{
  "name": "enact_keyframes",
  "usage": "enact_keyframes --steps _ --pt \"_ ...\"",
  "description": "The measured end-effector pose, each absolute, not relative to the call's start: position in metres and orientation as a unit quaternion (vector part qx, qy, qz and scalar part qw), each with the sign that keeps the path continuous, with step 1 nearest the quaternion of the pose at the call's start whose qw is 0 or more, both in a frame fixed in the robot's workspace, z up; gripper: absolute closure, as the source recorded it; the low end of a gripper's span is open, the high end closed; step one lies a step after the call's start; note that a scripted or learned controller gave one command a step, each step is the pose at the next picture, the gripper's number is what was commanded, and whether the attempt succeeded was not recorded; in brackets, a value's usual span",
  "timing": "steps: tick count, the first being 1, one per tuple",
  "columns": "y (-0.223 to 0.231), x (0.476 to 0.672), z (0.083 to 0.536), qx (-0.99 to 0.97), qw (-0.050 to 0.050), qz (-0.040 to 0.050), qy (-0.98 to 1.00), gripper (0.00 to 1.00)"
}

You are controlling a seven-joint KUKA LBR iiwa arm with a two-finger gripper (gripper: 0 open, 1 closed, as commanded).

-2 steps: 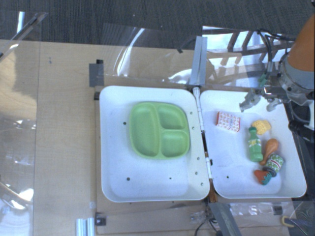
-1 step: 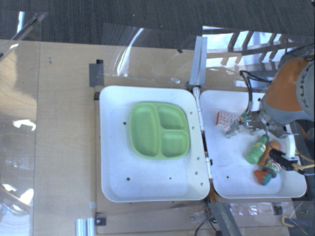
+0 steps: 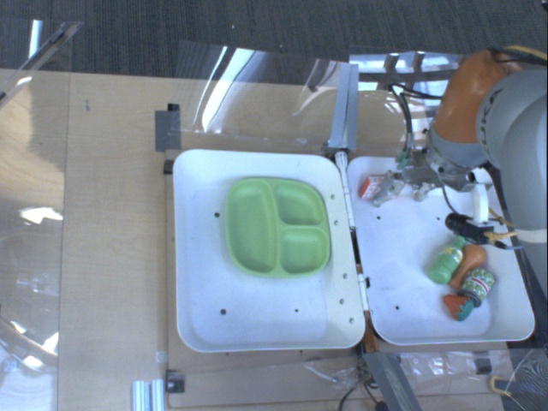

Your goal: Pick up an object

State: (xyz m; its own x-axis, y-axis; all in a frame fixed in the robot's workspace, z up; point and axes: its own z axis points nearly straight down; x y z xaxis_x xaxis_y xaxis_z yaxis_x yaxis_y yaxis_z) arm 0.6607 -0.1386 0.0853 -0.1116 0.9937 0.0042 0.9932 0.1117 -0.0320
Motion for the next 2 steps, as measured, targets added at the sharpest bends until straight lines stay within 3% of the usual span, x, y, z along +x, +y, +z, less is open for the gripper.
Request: enact_keyframes --steps 1,2 --pt "-0.206 0.63 0.126 -0.663 -0.004 -0.0018 -0.748 0.0" --pt "-0.193 0.611 0.087 -0.628 -0.004 -0.002 -0.779 0.0"
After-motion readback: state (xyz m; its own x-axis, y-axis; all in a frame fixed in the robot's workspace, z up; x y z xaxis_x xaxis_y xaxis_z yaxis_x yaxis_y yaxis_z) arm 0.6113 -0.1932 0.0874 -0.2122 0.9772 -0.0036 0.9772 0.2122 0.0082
